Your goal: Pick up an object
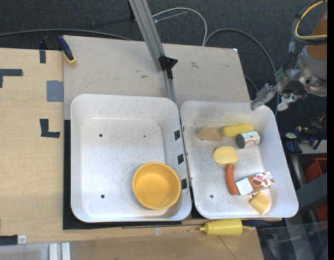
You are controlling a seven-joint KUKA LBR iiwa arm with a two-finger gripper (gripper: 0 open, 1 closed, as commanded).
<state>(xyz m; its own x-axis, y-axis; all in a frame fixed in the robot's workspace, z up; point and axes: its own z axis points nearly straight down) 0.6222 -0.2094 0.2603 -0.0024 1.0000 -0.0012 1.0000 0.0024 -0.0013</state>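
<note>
Two shallow white bins sit side by side on a pale grey board [118, 69]. The right bin [281, 199] has its far corner just beside the gripper [271, 95], on the gripper's near side. The left bin [91, 145] lies well apart from the gripper, towards the view's left. A slanted metal pole [148, 23] runs down towards the gap between the bins, left of the gripper. Thin cables [210, 34] loop over the dark floor, above and left of it. A blue and yellow clamp [68, 50] grips the board's far left corner, well away. A wooden tabletop [20, 172] with dark tape marks lies farthest left. A yellow squeeze bottle [224, 227] lies just outside the right bin's near edge, well below the gripper.
</note>
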